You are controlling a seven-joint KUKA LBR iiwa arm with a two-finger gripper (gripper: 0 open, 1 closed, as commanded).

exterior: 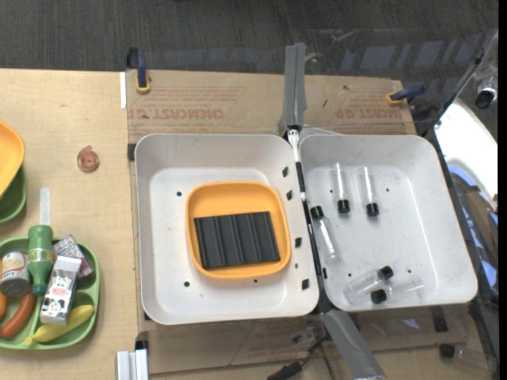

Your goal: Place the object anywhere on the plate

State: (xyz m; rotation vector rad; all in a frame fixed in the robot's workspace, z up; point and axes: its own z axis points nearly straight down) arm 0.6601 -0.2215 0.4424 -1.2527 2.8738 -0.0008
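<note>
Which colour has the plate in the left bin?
The plate is orange-yellow, with a dark grey ribbed block on it, seen in the camera view.

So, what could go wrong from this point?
1. The tubes are clear and thin, so a grasp could slip or miss.
2. Two tubes lie crossed against the right bin's front wall; fingers may pinch both or hit the wall.
3. The dark ridged pad covers much of the plate; a tube might roll off.

Single fixed camera above bench, angled down from moderate height, left bin and right bin both framed.
</note>
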